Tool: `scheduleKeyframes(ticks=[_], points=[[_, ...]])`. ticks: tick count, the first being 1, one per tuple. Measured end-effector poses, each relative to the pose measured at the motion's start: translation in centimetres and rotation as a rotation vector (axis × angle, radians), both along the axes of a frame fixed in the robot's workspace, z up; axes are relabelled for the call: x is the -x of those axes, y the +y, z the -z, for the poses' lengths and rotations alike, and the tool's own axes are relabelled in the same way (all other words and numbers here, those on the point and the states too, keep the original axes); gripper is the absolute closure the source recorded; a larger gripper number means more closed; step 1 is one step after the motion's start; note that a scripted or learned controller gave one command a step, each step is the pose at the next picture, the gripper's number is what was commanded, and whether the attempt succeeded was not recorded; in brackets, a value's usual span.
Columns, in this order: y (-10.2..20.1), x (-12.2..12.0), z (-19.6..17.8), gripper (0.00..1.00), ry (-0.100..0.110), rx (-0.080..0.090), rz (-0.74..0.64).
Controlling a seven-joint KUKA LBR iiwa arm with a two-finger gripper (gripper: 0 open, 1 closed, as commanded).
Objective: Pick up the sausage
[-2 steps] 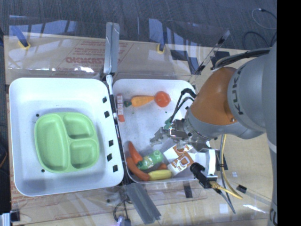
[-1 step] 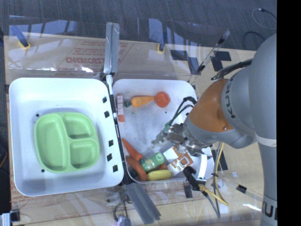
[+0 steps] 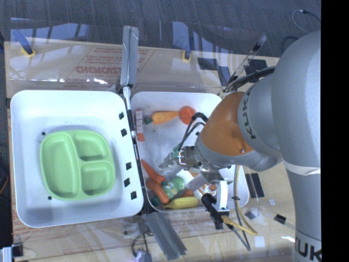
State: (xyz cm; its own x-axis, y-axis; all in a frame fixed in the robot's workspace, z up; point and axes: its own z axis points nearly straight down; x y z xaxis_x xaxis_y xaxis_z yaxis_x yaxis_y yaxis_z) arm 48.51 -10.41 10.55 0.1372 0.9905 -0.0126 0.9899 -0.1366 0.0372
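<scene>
Low in the right bin [image 3: 163,100], the gripper [image 3: 180,158] hovers over the sausage [image 3: 153,172]; finger state unclear, approach step, descent needed next

A green plate with 3 compartments [image 3: 77,165] lies in the left white bin [image 3: 27,108], while a yellow banana [image 3: 182,202] lies at the right bin's [image 3: 163,98] 6 o'clock edge.

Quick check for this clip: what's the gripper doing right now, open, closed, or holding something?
Gripper: cannot be told. It sits low in the right bin among the toy food, and no item shows between its fingers.
</scene>
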Motion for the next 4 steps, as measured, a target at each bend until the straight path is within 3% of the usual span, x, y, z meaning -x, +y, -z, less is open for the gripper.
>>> scheduleKeyframes(ticks=[1,2,3,4], points=[[-2.6,-3.5,0.0,0.00,0.016,-0.005,-0.273],[-2.6,-3.8,-5.4,0.00,0.039,-0.012,-0.351],[3.7,-4.1,-8.6,0.00,0.039,-0.004,-0.691],[0.7,0.3,0.2,0.00,0.039,-0.006,-0.608]])
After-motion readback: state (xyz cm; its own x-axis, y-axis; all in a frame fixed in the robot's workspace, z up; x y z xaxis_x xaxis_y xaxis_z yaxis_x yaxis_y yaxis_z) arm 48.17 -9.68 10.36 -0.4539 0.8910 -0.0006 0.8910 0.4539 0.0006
